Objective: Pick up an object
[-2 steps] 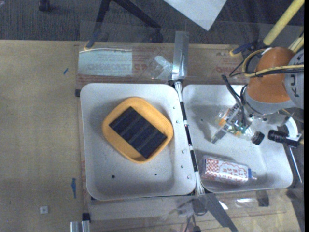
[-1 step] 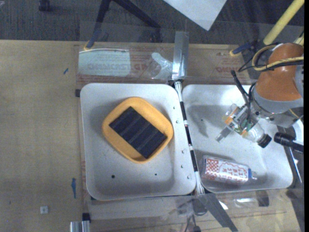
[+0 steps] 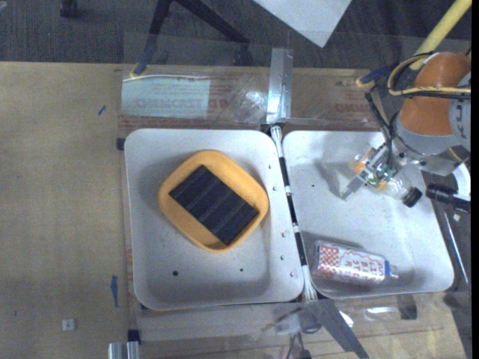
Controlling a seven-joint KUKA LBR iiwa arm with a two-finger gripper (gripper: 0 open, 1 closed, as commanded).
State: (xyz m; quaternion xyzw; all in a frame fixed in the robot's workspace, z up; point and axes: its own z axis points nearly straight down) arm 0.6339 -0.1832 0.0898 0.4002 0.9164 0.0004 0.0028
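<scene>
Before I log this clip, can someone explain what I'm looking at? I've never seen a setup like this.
A single camera looks down at a slant on a bench. A grey robot arm with an orange band reaches in from the right, and its gripper hangs over the right white bin. A red-and-white tube lies at that bin's near end, apart from the gripper. The left white bin holds a yellow pad with a dark ribbed top. Nothing is visibly held.

Dark carpet (image 3: 45,32) is running along the top, with a black chair base (image 3: 161,6) standing on it. A white sheet (image 3: 303,2) is lying beside it. A tan bench (image 3: 52,200) is spanning below.
</scene>
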